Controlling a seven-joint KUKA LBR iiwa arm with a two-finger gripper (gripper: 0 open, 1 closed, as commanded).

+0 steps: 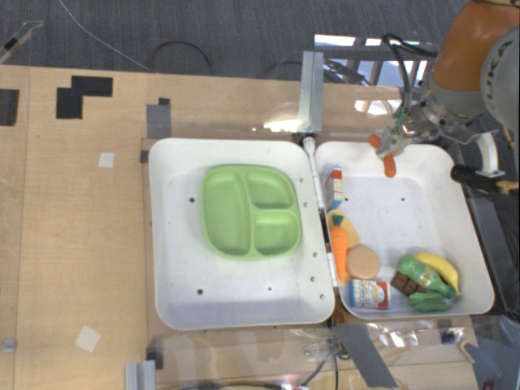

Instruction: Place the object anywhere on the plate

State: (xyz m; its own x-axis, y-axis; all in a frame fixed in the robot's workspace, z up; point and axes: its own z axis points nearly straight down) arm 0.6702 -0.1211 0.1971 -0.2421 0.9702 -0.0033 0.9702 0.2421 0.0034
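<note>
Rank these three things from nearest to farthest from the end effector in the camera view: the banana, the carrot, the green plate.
Measured from the end effector, at the far edge of the right bin:
1. Carrot, by that bin's left wall.
2. Banana, in the bin's near right corner. It is only slightly farther than the carrot.
3. Green plate, in the left bin, clearly farthest.

No text, number or brand can be read. The small red-and-white packet [334, 187] at the right bin's left wall and the white printed cup [368, 293] at lower centre-right carry print too blurred to make out.
</note>
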